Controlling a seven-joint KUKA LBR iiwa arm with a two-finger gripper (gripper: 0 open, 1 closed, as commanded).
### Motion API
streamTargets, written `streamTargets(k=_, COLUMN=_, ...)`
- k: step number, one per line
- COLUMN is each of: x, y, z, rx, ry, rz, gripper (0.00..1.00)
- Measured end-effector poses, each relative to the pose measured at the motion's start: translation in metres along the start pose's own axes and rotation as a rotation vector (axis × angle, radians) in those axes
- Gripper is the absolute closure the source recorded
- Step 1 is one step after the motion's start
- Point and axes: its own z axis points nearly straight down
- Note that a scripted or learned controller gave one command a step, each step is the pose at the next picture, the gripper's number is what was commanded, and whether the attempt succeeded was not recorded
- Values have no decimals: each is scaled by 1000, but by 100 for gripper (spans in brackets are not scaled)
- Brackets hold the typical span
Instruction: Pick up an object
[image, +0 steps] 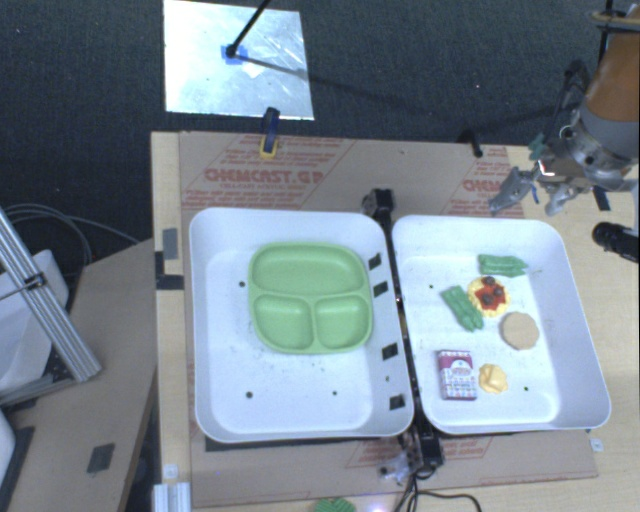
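Toy food pieces lie scattered in the right bin, the landmark for everything else on this bench. A small red-and-white carton sits toward the bin's near edge; its printing is too small to read. Just right of the carton rests a yellow lump, and above that a round tan cookie. Near the bin's middle, a yellow piece with red and dark topping sits just beside a green pod on its left, and another green piece lies a little farther back. None of these pieces is lifted.

The gripper hangs beyond the bin's far right corner, over the brown board beneath both bins, its two fingers spread apart with nothing between them. The grey arm with its orange band rises from there toward the upper right.

Left of the right bin, the left bin holds a green divided plate with three compartments. Red lettering on the board behind the bins reads "CHEMCAST GP", with the same mark partly visible near the gripper. A yellow clamp sits at the board's far edge, and a shiny metal sheet lies on the dark floor beyond.
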Motion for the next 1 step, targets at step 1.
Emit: streamTargets(k=1, x=-37, y=2, z=187, rx=-1, ry=-2, rz=3, gripper=0)
